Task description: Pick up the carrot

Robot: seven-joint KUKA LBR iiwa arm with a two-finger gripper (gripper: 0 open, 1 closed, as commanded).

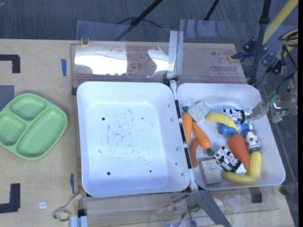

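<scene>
Several orange carrot-like toys lie in the right bin [272,141]. A fat, cone-shaped carrot [239,148] lies right of the middle. Two slimmer ones [187,126] [201,135] and a redder one [193,153] lie by the bin's left wall. My gripper [259,109] shows as a grey piece reaching in over the right bin's far right corner, near a blue toy [240,128]. It is apart from every carrot and sits up and to the right of the fat one.
The right bin also holds two bananas [222,120] [239,177], a corn cob [255,163], two cow-patterned boxes [228,159] [234,113], two speckled blocks [199,110] [211,170] and a small can [252,140]. The left bin [85,126] adjoins it. A green divided plate [33,124] lies far left.
</scene>
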